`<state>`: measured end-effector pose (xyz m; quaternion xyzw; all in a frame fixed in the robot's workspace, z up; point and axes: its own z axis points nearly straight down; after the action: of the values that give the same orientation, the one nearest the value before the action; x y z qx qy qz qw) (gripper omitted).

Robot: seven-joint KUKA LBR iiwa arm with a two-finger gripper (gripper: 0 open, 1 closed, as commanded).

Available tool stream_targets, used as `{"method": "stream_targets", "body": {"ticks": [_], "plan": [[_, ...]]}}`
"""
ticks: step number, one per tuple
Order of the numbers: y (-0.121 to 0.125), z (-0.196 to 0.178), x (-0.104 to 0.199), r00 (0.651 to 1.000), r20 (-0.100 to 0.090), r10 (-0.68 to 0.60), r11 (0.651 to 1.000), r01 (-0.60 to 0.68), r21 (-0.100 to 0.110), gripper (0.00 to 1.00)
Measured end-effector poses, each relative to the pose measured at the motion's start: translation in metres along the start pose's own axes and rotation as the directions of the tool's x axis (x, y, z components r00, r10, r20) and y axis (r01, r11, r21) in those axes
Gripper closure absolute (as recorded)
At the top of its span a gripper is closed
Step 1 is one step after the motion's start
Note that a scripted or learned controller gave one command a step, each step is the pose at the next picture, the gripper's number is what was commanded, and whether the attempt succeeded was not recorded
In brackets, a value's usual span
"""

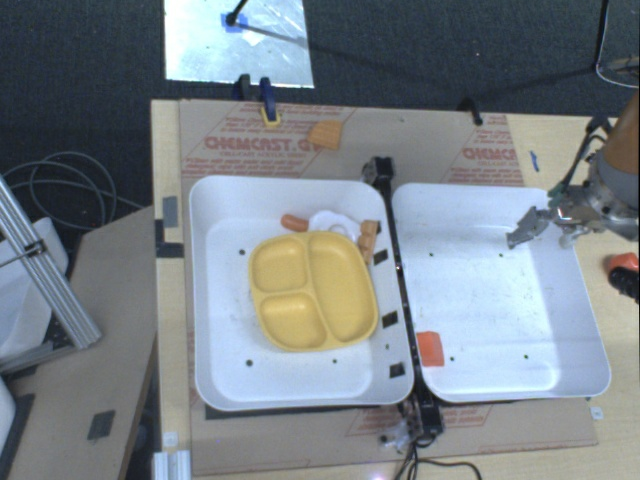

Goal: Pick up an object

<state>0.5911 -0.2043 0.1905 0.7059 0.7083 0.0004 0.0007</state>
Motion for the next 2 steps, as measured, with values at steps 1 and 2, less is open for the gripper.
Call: {"method": "stream_targets", "body": {"ticks": [1, 2], "plan": [[0.001, -0.011, 0.000, 1.000, 0.000, -0.003, 1.000, 0.003, -0.004, 1.00], [-0.015, -0.058, 0.066, 1.000, -0.001, -0.005, 1.000, 0.005, -0.002, 1.00]]}}
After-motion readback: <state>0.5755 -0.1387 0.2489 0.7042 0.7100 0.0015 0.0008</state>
